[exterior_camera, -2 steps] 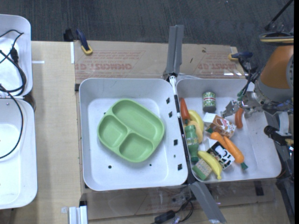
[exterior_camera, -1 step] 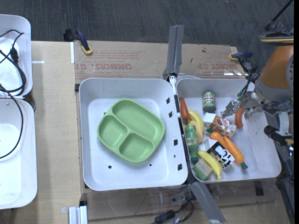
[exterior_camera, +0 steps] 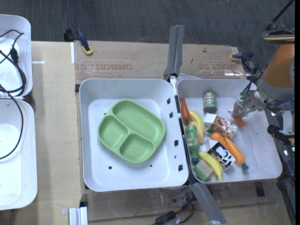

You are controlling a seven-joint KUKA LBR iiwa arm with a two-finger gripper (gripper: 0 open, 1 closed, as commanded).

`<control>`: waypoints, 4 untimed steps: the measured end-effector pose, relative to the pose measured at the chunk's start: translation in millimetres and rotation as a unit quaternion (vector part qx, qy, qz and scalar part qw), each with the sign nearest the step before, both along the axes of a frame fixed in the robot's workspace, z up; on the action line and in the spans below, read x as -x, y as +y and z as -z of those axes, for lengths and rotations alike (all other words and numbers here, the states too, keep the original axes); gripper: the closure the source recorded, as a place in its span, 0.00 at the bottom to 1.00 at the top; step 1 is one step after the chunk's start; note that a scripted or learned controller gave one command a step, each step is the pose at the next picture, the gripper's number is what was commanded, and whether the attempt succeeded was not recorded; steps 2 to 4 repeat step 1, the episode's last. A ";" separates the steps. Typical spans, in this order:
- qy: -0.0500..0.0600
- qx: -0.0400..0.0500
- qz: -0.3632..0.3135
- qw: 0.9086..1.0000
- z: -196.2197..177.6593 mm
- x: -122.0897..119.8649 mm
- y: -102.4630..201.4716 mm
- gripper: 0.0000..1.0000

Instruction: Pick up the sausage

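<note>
The arm is reaching in from the right, and the gripper (exterior_camera: 240,110) is hanging low over the upper right part of the right bin (exterior_camera: 262,172). Directly under its tip a short reddish-orange piece is poking out, and I am taking that to be the sausage (exterior_camera: 240,122). It is sitting just to the right of a small printed carton (exterior_camera: 224,125), and well apart from the can (exterior_camera: 209,101) standing by the far wall.

I am trying to read the grip, but from up here I cannot tell whether the gripper is clamped on the sausage or merely touching it. The wrist is masking that spot. I also cannot tell whether the sausage is resting on the bin floor or just clear of it.

The rest of the pile is lying further left: two carrots (exterior_camera: 233,149) pointing toward the near corner, a banana (exterior_camera: 212,163) by the near wall, another banana (exterior_camera: 197,124) beside a green bottle (exterior_camera: 191,137), and a long red piece (exterior_camera: 184,109) against the divider wall. In the left bin (exterior_camera: 89,139) the green plate (exterior_camera: 131,131) is sitting bare.

As I am judging it, the approach is done and the gripper is on target. What is left is a confirmed grip and the lift clear of the bin. With the carton so close, a slip or a nudge is the risk I am watching for.
</note>
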State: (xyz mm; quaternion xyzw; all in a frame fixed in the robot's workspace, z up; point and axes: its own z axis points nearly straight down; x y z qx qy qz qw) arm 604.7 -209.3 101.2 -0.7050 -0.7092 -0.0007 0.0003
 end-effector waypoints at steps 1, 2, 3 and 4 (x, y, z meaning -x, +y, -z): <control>0.000 0.002 -0.014 1.000 -115.0 -16.7 30.5 1.00; 0.000 0.002 -0.014 1.000 -115.0 -16.7 30.5 1.00; 0.000 0.002 -0.014 1.000 -115.0 -16.7 30.5 1.00; 0.000 0.002 -0.014 1.000 -115.0 -16.7 30.5 1.00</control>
